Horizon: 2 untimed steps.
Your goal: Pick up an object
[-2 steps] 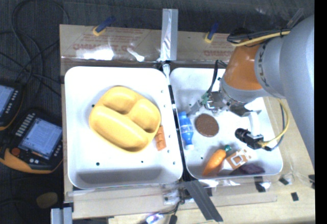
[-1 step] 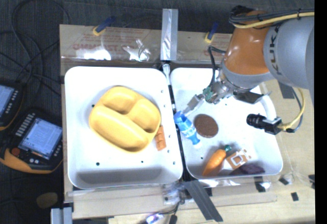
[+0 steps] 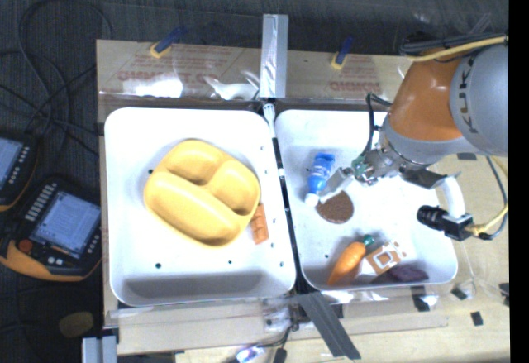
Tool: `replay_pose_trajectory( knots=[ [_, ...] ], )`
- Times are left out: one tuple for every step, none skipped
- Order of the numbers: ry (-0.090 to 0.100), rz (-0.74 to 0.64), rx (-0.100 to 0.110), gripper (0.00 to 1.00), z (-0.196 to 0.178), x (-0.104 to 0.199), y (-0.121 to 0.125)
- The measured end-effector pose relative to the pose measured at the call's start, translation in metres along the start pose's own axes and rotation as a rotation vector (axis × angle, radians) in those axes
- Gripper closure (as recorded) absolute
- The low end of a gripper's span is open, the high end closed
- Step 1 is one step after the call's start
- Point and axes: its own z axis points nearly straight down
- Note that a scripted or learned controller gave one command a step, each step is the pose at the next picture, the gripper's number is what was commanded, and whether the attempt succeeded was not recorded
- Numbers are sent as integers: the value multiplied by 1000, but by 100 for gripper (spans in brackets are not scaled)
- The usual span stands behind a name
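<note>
My gripper (image 3: 340,179) hangs low over the right bin (image 3: 430,225), reaching in from the right under the orange-banded wrist. Its tip is between a small blue bottle (image 3: 320,172) on its left and a round brown disc (image 3: 335,208) just below it. Nothing shows held in it. A carrot (image 3: 347,262) with a green top lies near the bin's front wall. Beside the carrot sit a small orange-and-white box (image 3: 385,256) and a dark purple object (image 3: 403,274).
The left bin (image 3: 132,270) holds a large yellow bread-shaped object (image 3: 201,192) and a small orange piece (image 3: 259,226) by its right wall. A black fitting with a cable (image 3: 445,221) sticks out of the arm over the right bin's right side.
</note>
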Motion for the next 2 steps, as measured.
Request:
replay_pose_trajectory(
  knots=[
    [-10,-36,-14,0,70,1,-23],
    [-7,-35,-13,100,61,1,-23]
  ],
)
